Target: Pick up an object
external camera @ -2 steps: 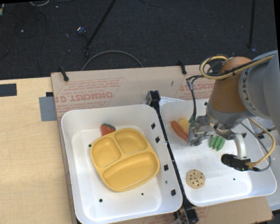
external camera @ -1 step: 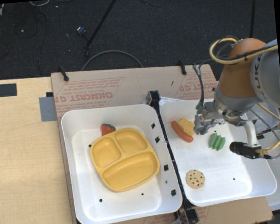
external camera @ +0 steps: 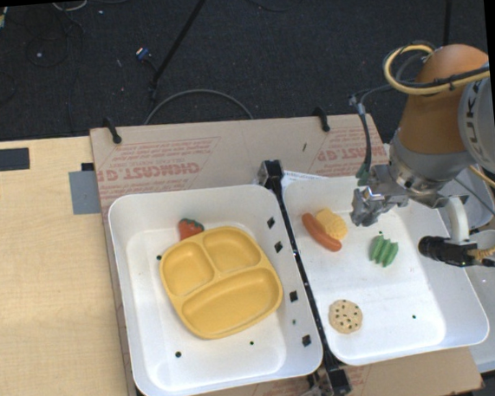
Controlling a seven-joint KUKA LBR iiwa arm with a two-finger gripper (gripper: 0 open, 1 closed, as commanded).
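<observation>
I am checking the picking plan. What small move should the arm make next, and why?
Probably lower the claw toward the hot dog just to its left: that is the nearest item, and nothing is seen held in the claw.

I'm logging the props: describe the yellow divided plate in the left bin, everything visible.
The yellow divided plate looks like smooth moulded plastic with rounded corners. It has three compartments: two small ones on the far side and one long one on the near side. It lies flat and slightly rotated on the left bin's floor. A small red-and-green item lies at its far rim.
</observation>
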